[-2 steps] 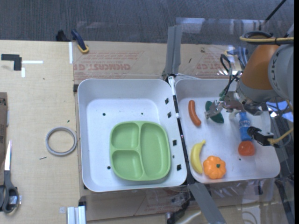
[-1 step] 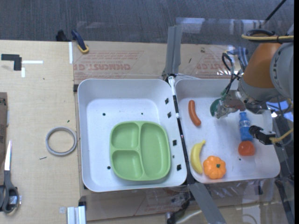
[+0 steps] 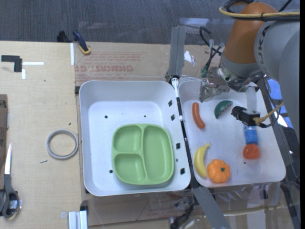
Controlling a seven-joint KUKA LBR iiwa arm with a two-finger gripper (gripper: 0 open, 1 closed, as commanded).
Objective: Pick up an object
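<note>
The right bin [image 3: 267,175] holds a red sausage [image 3: 198,115], a dark green piece [image 3: 222,109], a blue cylinder [image 3: 250,135], a red tomato [image 3: 251,151], a yellow banana [image 3: 201,160] and an orange pumpkin [image 3: 218,171]. My gripper [image 3: 208,92] hangs over the far left part of this bin, just beyond the sausage and left of the green piece. I see nothing held in it. The arm's orange band sits above it and hides the bin's far right corner.
The left bin [image 3: 95,128] holds a green divided plate [image 3: 143,153]. On the bench to the left lie a grey ring [image 3: 62,143] and scissors [image 3: 8,194]. A black fitting with cables [image 3: 242,113] hangs from the arm over the right bin.
</note>
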